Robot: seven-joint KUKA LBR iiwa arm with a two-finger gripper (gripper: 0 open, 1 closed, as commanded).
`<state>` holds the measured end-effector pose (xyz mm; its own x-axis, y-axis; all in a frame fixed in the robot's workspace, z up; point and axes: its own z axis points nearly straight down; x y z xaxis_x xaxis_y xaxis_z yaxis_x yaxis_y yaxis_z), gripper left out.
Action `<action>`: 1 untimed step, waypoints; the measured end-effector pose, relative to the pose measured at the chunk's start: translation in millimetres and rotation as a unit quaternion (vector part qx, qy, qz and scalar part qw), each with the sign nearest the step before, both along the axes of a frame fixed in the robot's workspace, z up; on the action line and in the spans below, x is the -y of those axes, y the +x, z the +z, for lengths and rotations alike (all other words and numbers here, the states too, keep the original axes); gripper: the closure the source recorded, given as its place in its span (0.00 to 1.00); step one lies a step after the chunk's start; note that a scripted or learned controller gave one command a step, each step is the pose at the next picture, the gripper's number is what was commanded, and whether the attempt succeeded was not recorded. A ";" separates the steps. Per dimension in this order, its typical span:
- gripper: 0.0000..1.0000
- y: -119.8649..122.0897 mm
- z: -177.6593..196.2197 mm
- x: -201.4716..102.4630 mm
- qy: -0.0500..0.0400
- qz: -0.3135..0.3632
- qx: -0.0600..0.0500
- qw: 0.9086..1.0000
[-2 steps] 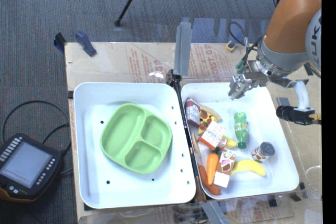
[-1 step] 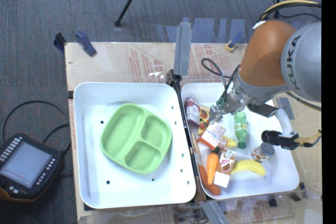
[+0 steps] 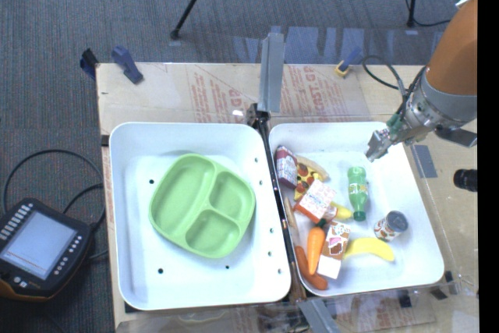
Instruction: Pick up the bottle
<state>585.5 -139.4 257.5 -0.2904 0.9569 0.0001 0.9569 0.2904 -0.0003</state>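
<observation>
Overhead, end effector [image 3: 377,146], grip state unclear, near right bin's [image 3: 421,199] far rim, bottle [image 3: 357,192] well apart.

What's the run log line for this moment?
phase: approach | gripper: above right bin, nothing held | green bottle: lying in bin

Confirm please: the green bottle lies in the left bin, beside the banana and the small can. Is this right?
Not quite. The camera view shows the green bottle in the right bin, not the left one. It does lie near the banana and the small can.
</observation>
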 end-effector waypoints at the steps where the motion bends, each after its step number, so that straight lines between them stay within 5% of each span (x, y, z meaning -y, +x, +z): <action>1: 1.00 -4.4 32.1 -72.6 0.000 0.059 0.000 0.998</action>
